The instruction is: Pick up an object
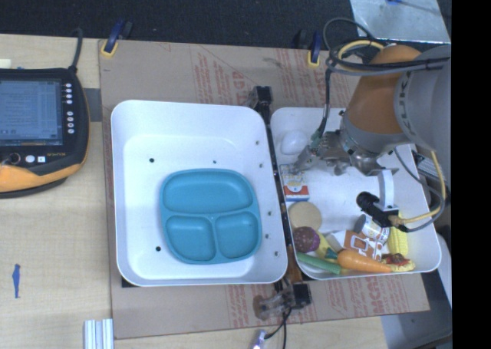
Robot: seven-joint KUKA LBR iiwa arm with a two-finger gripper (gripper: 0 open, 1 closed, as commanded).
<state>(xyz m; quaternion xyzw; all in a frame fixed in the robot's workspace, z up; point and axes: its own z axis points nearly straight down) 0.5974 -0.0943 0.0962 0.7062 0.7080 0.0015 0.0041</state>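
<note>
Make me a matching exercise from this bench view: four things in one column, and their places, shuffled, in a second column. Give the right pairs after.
Things:
1. blue divided plate
2. carrot
3. handheld control pad
4. blue clamp

Places:
A. near edge of the right bin
B. on the bench, left of both bins
C. inside the left bin
D. far edge of the cardboard sheet

Pairs: 1-C, 2-A, 3-B, 4-D
</note>
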